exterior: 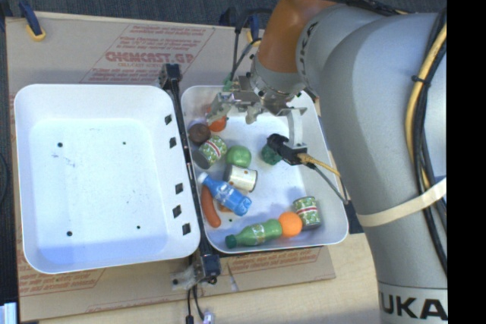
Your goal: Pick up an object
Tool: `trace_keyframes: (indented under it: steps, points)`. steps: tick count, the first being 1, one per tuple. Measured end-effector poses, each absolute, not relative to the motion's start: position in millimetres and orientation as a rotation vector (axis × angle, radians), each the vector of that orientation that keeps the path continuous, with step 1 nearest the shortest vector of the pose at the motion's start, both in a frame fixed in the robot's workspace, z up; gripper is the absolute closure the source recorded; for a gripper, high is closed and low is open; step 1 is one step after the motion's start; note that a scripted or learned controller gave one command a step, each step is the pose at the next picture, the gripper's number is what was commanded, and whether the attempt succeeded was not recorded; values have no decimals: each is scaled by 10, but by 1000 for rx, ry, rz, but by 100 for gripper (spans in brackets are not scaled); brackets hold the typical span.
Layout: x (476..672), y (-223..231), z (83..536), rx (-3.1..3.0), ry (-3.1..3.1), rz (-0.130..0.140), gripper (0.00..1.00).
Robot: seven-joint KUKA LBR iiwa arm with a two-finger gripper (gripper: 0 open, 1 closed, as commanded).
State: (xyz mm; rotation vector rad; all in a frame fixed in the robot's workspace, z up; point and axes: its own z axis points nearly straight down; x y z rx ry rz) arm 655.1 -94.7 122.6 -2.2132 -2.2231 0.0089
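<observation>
A large grey robot arm (380,125) is nearest the camera, filling the right side and reaching left over the bench, with an orange band (285,30) above its wrist. Below it, two shallow white bins sit side by side on a cardboard sheet (152,49). The left bin (30,163) is the bigger white area in view. The right bin (330,228) is partly covered by the arm and holds a jumble of small objects. The gripper (250,104) hangs over the far end of the right bin; whether its fingers are parted or closed cannot be told from here. Near the front wall lie a green bottle (250,234), touching an orange ball (289,224), with a small green-labelled can (307,212) beside it. In the middle lie a blue bottle (226,196), a white cup (243,178), a green apple (239,157) and a striped can (212,151). A red-orange sausage (209,209) lies along the left wall.
</observation>
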Motion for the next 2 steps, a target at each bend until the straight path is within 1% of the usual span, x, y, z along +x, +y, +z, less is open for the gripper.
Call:
trace_keyframes:
  steps: [1, 2]
  points:
    - [6569, -935, 1359, -2208, -2228, 6, 100]
    - [6567, -1632, 1838, -2218, -2225, 2, 100]
